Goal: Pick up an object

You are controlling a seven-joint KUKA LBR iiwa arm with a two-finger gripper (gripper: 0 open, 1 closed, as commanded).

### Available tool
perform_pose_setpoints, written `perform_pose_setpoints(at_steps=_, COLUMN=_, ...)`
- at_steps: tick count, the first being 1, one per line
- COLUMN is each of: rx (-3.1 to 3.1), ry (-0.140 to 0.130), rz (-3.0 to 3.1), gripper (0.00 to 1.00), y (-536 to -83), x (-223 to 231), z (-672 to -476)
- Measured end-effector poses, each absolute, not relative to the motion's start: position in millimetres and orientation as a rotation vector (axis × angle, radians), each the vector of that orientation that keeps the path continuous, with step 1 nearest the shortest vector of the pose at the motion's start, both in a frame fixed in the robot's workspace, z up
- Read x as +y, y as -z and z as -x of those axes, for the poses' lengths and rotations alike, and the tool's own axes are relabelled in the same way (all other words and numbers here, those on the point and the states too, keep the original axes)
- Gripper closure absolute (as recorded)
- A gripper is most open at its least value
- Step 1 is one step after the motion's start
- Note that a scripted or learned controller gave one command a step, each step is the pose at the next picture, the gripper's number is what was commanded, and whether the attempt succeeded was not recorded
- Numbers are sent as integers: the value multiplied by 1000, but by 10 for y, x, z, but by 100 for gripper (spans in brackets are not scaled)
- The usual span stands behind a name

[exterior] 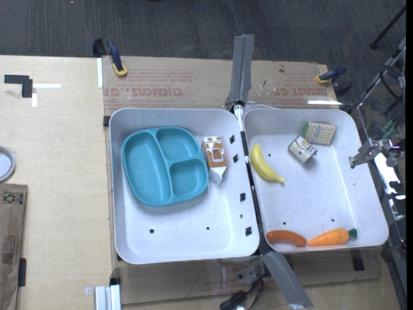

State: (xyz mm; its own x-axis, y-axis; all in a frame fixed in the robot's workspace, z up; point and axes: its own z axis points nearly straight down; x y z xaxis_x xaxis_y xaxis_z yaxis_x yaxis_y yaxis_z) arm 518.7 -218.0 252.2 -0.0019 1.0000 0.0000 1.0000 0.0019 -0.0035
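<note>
The gripper [361, 157] sits at the right bin's [335, 205] right rim, holding nothing; whether it is open or closed I cannot tell; in that bin lie a banana [265, 165], a small carton [301, 150], a sponge [320, 133], a carrot [330, 237] and a sausage [286, 238]; the left bin [174, 237] holds a blue plate [165, 165] and a carton [215, 155] touching its right side.

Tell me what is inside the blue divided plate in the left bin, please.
All three compartments of the blue divided plate show bare blue surface. A small carton lies beside its right rim, not inside. What is under the plate is covered.
</note>
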Motion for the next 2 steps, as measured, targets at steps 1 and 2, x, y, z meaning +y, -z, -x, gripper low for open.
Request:
perform_pose_setpoints(at_steps=1, rx=-2264, ry=-1, rz=2180, gripper=0, y=-2815, x=-2218, z=-5126)
perform_pose_setpoints(at_steps=2, rx=-2317, ry=-2, rz=2120, gripper=0, y=-1396, x=-2086, z=-5730)
